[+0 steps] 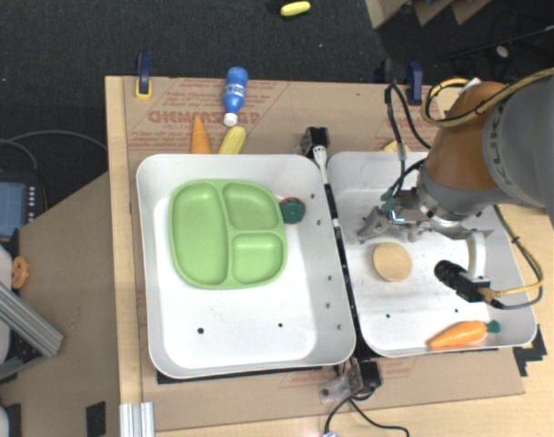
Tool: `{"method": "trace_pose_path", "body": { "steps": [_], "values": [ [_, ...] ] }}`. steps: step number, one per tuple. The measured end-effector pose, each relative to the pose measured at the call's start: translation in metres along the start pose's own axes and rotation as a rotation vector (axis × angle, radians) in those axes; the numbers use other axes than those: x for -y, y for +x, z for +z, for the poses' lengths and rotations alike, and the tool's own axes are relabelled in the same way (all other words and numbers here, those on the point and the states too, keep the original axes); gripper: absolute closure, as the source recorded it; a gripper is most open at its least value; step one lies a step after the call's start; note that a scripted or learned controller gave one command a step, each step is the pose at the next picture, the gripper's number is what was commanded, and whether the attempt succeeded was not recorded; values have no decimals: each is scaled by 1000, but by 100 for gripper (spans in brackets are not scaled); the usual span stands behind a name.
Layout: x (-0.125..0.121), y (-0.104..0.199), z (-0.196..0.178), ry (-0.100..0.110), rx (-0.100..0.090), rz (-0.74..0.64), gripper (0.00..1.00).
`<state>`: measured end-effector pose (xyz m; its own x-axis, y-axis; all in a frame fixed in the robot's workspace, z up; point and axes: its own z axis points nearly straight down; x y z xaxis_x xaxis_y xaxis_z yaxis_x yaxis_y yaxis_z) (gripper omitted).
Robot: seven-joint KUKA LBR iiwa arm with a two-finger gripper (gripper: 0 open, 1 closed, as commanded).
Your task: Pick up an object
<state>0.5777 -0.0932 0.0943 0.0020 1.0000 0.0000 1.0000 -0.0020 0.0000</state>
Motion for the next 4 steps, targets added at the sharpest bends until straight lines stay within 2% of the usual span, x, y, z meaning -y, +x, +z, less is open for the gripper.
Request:
{"method": "trace_pose_path", "body": {
  "steps": [4],
  "values": [
    [0, 0, 0, 0, 0, 0, 0]
  ]
}}
